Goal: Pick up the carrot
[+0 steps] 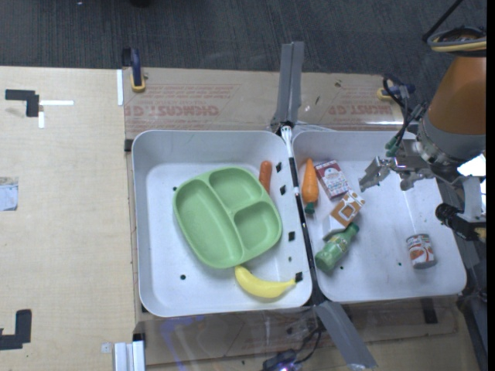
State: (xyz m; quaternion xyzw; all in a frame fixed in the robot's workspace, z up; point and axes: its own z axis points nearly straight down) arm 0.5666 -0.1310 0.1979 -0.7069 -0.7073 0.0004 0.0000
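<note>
While my grey arm with its orange band (pixel 462 91) hangs over the upper right of the bench, I judge the step in hand to be the approach: I am well apart from the target and carry nothing. Both shallow white plastic bins sit side by side; the right bin (pixel 441 284) holds my work, the left bin (pixel 155 207) holds a green three-compartment plate (pixel 224 216). The way across the right bin's floor looks open, though the divider wall leaves little room on the far side. My two-finger claw (pixel 377 173) hovers with its fingers spread apart over the right bin's upper part. A green plastic bottle (pixel 337 247) lies tilted nearby. The tapered orange carrot (pixel 309 181) lies lengthwise just beside the divider, with a small red-and-white carton (pixel 332 178) near its other flank, so I should come down along its length, fingers straddling its width.
</note>
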